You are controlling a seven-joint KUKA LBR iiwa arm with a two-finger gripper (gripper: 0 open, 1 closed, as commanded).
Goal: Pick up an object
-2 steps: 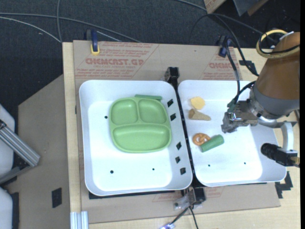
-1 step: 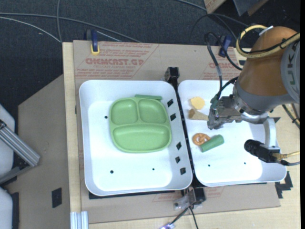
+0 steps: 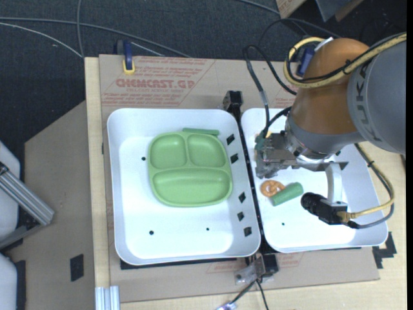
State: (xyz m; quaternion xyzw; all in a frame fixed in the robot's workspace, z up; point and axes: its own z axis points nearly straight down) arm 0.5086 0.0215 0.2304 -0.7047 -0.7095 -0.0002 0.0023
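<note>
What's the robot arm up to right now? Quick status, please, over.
Gripper low in right bin, grip state unclear. Green cylinder and orange pretzel-like piece lie just below it. Green divided plate sits apart in left bin.

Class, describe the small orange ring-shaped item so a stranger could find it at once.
Start at the right white bin, under the grey and orange arm. Near that bin's left wall, just below the gripper, lies the small orange ring. Its neighbour, a green cylinder, touches it; the ring alone is orange with a hole.

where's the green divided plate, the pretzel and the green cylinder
green divided plate (image 3: 190, 170), camera view, on its large lower compartment
pretzel (image 3: 271, 188), camera view, on its middle
green cylinder (image 3: 286, 194), camera view, on the middle of its side
</note>
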